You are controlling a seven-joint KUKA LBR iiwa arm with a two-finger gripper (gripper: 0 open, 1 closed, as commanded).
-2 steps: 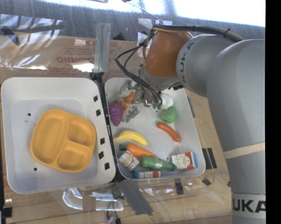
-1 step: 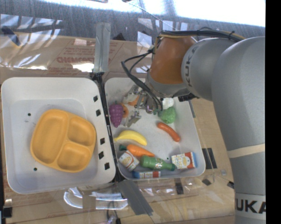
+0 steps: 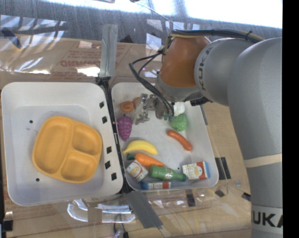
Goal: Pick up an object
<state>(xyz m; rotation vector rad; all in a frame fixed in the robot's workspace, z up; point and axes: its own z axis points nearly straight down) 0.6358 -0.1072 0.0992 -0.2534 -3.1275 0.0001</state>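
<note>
My gripper [image 3: 148,111] hangs over the back of the right bin [image 3: 207,148], its metal fingers pointing down beside a small orange-brown toy [image 3: 126,106]. Nothing shows between the fingers. Close to its right lies a green broccoli piece [image 3: 178,122] with a white object [image 3: 179,107] above it. Purple grapes [image 3: 124,126] sit at the bin's left wall. Further forward lie a banana [image 3: 140,147], a red sausage [image 3: 179,139], a carrot [image 3: 149,160], a green bottle [image 3: 166,173], a small can [image 3: 136,170] and a carton [image 3: 196,170].
The left bin [image 3: 13,103] holds a yellow divided tray [image 3: 66,148]. The grey arm with its orange band [image 3: 181,63] covers the right bin's back right corner. A blue and red box [image 3: 156,185] lies along the right bin's front wall.
</note>
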